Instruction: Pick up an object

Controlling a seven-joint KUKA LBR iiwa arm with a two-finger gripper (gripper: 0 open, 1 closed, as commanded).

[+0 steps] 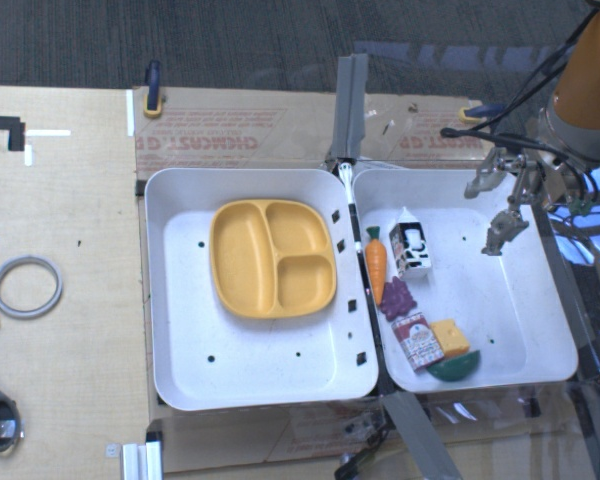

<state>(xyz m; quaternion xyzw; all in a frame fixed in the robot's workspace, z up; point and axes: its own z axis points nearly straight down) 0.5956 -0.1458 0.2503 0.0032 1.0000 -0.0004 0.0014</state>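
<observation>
The approach looks to be the step in hand: nothing sits between the jaws, which hang above the right bin (540, 363), up and to the right of the milk carton (411, 247). Whether they stand wide or narrow I cannot tell. Just left of the carton lies a carrot (376, 258); below it grapes (397, 297), a red box (417, 340) and a yellow block (450, 337). Next the gripper (499, 236) must travel left toward the carton and descend over 1 item.
</observation>
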